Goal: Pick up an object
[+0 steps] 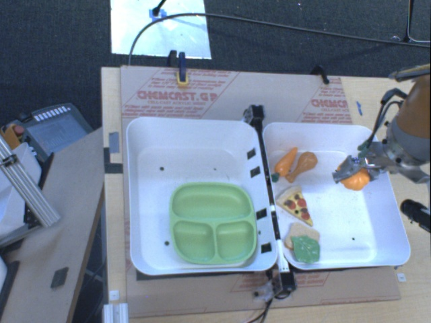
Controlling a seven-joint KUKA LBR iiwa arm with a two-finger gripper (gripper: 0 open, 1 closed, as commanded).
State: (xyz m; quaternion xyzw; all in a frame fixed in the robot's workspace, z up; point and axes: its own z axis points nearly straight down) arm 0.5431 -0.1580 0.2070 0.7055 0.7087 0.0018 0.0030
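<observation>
My gripper (351, 172) hangs over the right side of the right bin (387, 251), reaching in from the right. A small orange toy (357, 180) sits between its fingertips, and the fingers are shut on it. To its left lie an orange carrot (285, 161) and a tan drumstick (305, 161), side by side. A pizza slice (296, 206) lies nearer the front. A green leafy piece on a tan slice (305, 247) rests at the bin's front left.
The left bin (145, 180) holds a green divided plate (214, 222) at its front. A black strip with clips (262, 180) runs between the two bins. A grey device (57, 133) and a metal rail (27, 187) stand off the bench at left.
</observation>
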